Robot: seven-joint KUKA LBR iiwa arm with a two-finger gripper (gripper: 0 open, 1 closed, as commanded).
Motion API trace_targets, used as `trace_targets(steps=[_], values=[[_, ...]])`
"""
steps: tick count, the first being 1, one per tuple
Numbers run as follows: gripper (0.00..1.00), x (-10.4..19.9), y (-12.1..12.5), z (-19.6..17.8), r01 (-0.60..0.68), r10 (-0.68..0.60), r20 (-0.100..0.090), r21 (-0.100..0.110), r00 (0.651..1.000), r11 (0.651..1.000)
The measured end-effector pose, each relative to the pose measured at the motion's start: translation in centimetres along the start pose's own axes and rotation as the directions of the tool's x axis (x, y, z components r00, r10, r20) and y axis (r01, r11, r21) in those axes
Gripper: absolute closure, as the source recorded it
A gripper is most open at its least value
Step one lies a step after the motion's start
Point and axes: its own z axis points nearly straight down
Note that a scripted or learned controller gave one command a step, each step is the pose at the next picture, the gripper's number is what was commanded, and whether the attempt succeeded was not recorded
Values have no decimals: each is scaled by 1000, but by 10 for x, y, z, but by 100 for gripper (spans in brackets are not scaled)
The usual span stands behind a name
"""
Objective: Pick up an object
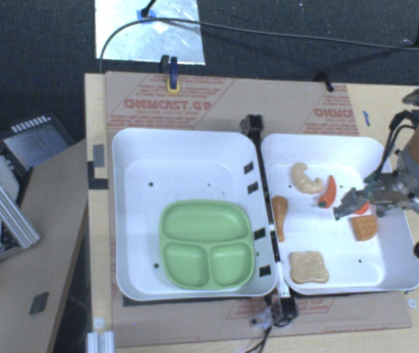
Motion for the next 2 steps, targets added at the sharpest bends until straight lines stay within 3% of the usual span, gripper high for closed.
trace_targets(steps=[1,2], values=[[0,0,2,-4,2,-2,2,-8,1000,1000],[0,-2,1,38,0,0,1,-4,1000,1000]])
